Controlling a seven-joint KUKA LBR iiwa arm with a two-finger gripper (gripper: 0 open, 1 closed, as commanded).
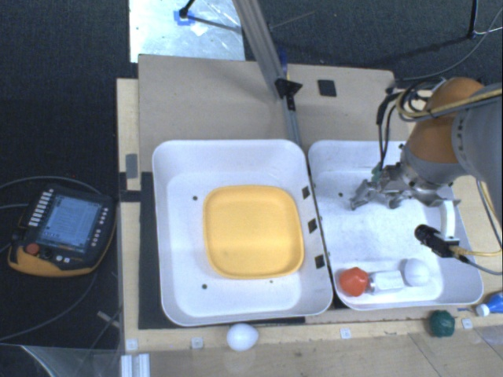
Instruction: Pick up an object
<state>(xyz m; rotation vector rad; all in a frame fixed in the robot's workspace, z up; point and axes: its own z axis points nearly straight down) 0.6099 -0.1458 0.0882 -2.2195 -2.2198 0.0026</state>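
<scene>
While the grey arm with the orange band (440,136) is reaching in over the right-hand shallow white bin (326,159), the holdings are listing as follows, largest first. Left-hand shallow white bin (177,163): carrying a square yellow plastic plate (254,231) at its middle. Right-hand bin: carrying, along its near edge, a round red ball (354,281), a small white oblong piece (385,280) and a white ball (416,272). Two-finger gripper (369,197): hanging over the middle of the right bin, fingers looking parted and grasping nothing. Step in hand, by judgement: approaching, with no object yet chosen. The red ball is lying well apart from the claw, toward the bin's near left corner; the next move is calling for travel toward that edge, then descent.
</scene>
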